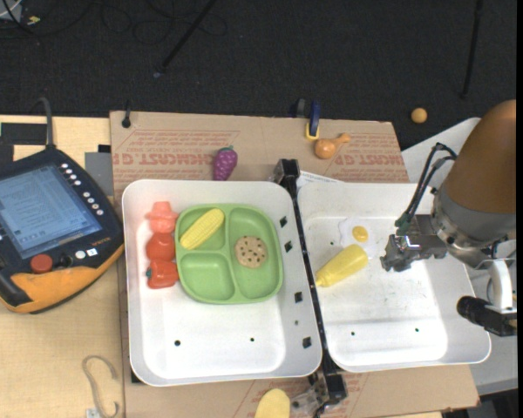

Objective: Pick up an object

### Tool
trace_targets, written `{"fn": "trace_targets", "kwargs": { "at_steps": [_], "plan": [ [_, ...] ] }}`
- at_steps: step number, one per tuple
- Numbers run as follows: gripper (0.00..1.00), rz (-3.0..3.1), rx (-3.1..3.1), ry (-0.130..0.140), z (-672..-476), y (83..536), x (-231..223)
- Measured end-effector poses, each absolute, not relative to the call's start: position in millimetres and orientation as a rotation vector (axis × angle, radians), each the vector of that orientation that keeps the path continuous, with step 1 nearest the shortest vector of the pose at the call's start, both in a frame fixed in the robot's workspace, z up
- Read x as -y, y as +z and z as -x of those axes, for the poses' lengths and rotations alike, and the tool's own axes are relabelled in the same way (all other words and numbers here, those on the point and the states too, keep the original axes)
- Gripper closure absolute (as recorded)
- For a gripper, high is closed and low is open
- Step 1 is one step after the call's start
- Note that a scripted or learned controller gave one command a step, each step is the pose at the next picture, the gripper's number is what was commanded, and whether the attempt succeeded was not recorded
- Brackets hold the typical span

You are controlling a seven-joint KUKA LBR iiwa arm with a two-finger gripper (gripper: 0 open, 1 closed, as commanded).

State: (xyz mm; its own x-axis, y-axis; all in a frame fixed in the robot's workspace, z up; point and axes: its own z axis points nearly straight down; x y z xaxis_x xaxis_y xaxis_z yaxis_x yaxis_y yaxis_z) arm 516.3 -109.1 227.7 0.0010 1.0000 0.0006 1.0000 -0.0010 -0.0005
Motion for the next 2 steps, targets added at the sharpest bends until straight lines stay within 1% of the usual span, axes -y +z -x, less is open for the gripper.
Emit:
{"fn": "trace_targets", "kwargs": {
  "at_steps": [1,2],
  "plan": [
    [1.00,2.216,2.225,-0.002,-550.3,227.7,56.8],
    [1.00,2.214,2.225,-0.002,-577.3,230.1,-0.9]
  ]
}}
